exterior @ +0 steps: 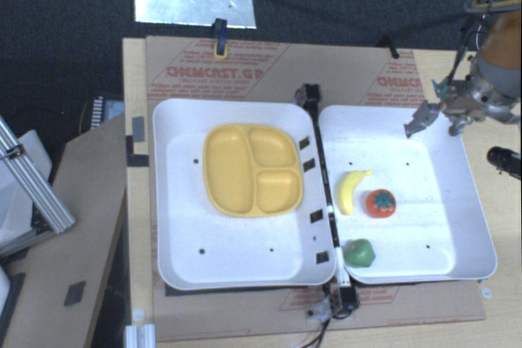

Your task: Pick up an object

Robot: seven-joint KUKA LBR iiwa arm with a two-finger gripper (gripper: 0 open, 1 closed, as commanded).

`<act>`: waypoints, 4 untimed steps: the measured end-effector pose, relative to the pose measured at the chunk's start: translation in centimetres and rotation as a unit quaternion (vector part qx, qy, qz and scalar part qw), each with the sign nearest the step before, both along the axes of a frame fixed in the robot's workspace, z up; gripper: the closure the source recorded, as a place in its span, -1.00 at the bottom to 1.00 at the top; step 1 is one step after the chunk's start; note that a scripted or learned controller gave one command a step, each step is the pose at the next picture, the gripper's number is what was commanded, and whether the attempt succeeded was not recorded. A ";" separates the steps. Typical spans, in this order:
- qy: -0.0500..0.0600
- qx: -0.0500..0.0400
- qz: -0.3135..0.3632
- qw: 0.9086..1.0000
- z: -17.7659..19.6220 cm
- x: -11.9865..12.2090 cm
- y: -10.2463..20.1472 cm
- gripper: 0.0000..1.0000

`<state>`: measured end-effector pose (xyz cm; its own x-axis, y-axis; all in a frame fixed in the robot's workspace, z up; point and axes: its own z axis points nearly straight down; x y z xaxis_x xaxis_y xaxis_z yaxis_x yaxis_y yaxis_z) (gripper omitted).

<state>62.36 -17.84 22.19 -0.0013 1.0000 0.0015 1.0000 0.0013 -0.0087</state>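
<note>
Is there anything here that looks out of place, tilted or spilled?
Nothing stands out. The yellow tray lies flat in the left bin. The banana, tomato and green fruit sit apart in the right bin. The gripper hovers at that bin's far edge.

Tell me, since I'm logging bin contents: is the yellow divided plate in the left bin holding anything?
Empty. The yellow divided plate lies flat in the left bin, and all three compartments show bare yellow.

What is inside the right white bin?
Inside the right bin lie a banana, a tomato and a green fruit. Nothing looks covered.
</note>
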 end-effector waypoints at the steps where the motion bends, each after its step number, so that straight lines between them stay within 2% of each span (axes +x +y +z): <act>1: -0.005 -0.001 0.001 1.000 0.6 0.2 0.0 -1.00; 4: -0.003 -0.001 0.000 1.000 -14.0 0.7 -0.6 -1.00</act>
<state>63.05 -18.47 8.21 -0.0008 1.0000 0.0003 1.0000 0.0008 -0.0020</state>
